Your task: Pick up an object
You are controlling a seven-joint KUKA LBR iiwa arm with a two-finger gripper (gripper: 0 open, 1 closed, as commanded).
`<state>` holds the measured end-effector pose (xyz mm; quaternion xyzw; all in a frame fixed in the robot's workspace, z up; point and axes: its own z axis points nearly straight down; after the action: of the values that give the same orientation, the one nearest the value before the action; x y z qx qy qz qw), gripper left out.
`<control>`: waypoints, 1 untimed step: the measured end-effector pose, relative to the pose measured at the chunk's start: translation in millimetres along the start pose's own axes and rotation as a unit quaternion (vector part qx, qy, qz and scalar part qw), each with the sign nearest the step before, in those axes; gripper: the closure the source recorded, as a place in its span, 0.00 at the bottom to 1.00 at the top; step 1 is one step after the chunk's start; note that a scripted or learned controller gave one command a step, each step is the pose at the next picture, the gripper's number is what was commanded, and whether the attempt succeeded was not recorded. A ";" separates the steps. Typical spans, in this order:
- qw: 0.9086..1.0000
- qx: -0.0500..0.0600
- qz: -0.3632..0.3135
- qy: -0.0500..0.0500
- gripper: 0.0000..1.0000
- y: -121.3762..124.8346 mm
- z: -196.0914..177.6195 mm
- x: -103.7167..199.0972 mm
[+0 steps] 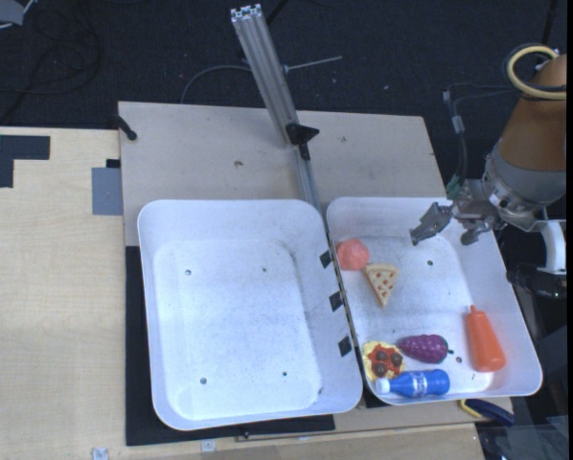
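The arm [534,127] reaches in from the right, and its tool [451,224] hangs over the far right part of the right bin [430,290]. The tool's two fingers are spread apart, released, with nothing between them; one dark fingertip [426,230] points left and down toward the bin floor, the other sits just to its right.

The things to pick all lie in the right bin. A pink ball [353,254] rests against the bin's left wall, toward the far side. Just right of it and a little nearer lies a pizza slice [381,283], its point toward the near side. Both are well left of the tool. An orange bottle [483,339] lies along the right wall, its narrow neck pointing far. Along the near wall sit a purple grape bunch [424,347], a small yellow and red round toy [383,359] to its left, and a blue bottle [417,384] lying on its side just near of those two, close to the rim.

The left bin [234,310] sits beside the right one, their rims touching, with black clips [335,300] along the join. Both bins stand on the counter [210,156]. A grey metal post [269,70] slants up from the counter's far side, behind the join between the bins.
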<state>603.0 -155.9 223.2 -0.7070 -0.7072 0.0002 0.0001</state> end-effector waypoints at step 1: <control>1.000 0.002 0.000 0.000 0.00 -7.7 50.1 -6.8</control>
<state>595.2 -162.6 173.1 -0.7072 -0.7070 0.0015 0.0019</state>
